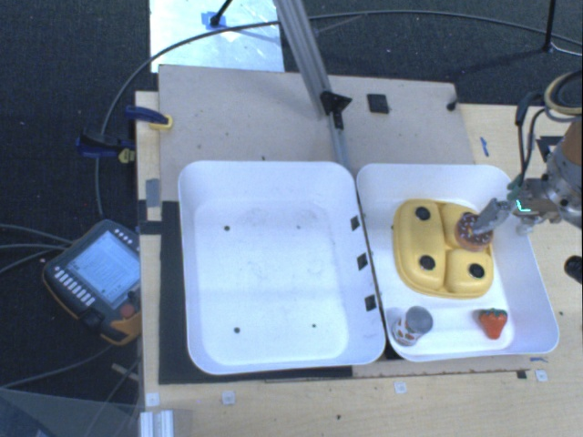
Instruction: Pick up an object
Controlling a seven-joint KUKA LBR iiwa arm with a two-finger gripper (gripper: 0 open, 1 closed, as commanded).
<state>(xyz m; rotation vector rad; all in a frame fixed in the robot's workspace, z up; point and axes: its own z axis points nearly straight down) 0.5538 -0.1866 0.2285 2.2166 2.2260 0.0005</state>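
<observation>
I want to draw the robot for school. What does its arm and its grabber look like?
At the picture's right edge the grey metal arm shows an orange-tan band and dark cables curling beside it. Its grey two-finger gripper is slim, with a small teal-green light glowing near its base.

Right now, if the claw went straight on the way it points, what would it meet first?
The claw points left and down at the small brown donut-like piece lying on the yellow tray in the right bin. That piece would probably come first; it may already be touching, since depth is unclear from above.
</observation>
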